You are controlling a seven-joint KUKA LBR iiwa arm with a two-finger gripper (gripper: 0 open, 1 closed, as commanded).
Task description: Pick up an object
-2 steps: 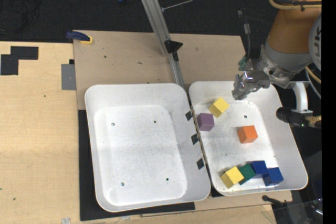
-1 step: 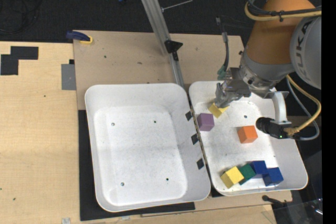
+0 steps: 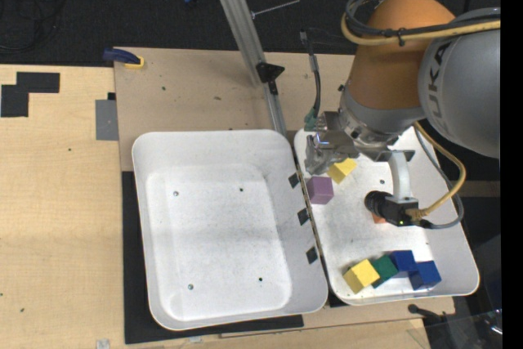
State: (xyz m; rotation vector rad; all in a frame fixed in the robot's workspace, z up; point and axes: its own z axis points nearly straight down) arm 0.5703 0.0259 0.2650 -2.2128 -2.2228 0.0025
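the grey arm with the orange band reaches in over the right-hand shallow white plastic bin (image 3: 458, 278), and its gripper (image 3: 320, 149) hangs low at that bin's upper left corner, close to the divide between the two bins. whether it is spread or closed i cannot tell, since the metal parts blur together against the white; nothing can be seen held in it.

the nearest candidates are a small purple cube (image 3: 319, 190), just below the gripper and hard against the bin's left wall, and a small yellow block (image 3: 343, 169), just to the gripper's right and lying tilted. a cluster sits well apart at the bin's lower edge: a larger yellow cube (image 3: 360, 275), a green block (image 3: 383, 268) touching it, and two blue blocks (image 3: 414, 269) beside that. a small orange piece (image 3: 378, 217) peeks out near the black cable fitting.

to do this step well, i would settle on one target rather than straddle two. the purple cube looks the squarest for a grip, but its closeness to the wall probably leaves little room on that side, so the closing line should likely run along the wall, not across it. centre over the cube, descend straight, and close only once the cube sits between both sides. the left-hand white bin (image 3: 163, 167) offers no target.
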